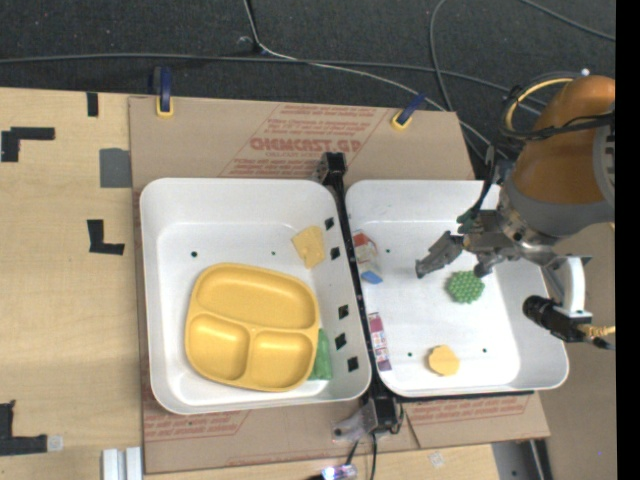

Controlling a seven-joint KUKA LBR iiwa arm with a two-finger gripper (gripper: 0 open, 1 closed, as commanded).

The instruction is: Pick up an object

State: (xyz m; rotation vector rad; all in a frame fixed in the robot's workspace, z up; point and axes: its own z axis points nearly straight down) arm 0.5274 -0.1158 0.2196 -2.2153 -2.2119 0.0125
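Bench: wooden top with a cardboard sheet (300, 138) under two white bins set side by side, touching along a black divider.
Left bin (160, 218): holds a big yellow divided tray (250, 326), three compartments, lying flat toward the near side. A green piece (322, 356) is wedged between the tray's right edge and the bin wall. A pale yellow block (309, 246) sits far-right in this bin, near the divider.
Right bin (400, 203): mostly bare floor. Small clutter along its left wall, including a red-and-white bit (363, 250), a blue bit (372, 277) and a striped wrapper-like item (378, 338); too small to name surely.
Arm: grey body with orange band (565, 158), over the right bin's far-right part.
Gripper (462, 255): dark fingers appear spread apart, pointing down-left, nothing between them.
Likely target: green bumpy ball (465, 287), just near-side of the gripper, apparently touching or just under one finger tip; cannot tell which.
Other candidate: orange round piece (443, 361), near side of the right bin, well apart from the gripper.
Step in hand: approach, judged; fingers hover by the ball, no grasp yet.
Next move calls for: centring the fingers astride the ball, descending, then closing. A round ball may roll out sideways if pinched off-centre.
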